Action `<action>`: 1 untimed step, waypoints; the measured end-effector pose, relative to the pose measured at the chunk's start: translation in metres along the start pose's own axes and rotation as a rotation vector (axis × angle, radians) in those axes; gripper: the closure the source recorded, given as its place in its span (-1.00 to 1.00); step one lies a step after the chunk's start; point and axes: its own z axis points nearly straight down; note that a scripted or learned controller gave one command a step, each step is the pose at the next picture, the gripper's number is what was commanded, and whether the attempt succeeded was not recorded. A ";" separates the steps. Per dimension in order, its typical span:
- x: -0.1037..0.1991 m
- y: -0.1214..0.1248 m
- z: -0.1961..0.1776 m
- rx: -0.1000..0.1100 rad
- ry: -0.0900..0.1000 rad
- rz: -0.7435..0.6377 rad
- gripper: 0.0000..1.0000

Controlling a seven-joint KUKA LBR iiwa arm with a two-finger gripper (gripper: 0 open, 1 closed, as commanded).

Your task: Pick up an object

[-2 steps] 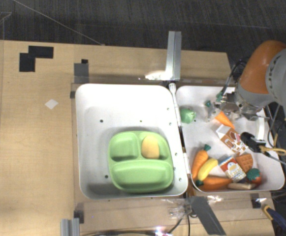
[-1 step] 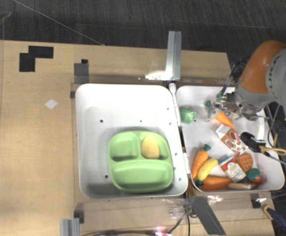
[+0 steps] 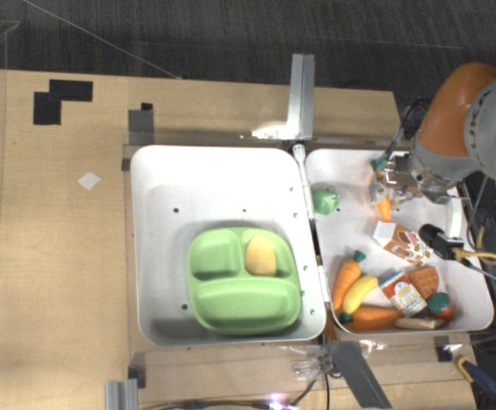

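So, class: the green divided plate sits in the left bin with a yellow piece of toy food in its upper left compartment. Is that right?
Not quite. The green divided plate does sit in the left bin, but the yellow piece lies in its upper right compartment, not the upper left, as the camera view shows.

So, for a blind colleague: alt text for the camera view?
The arm's gripper hangs over the right bin, above a small orange piece, with toy food heaped at the near end. The left bin holds a green divided plate with a yellow item.
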 end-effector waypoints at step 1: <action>0.060 0.005 -0.072 0.009 -0.002 0.031 1.00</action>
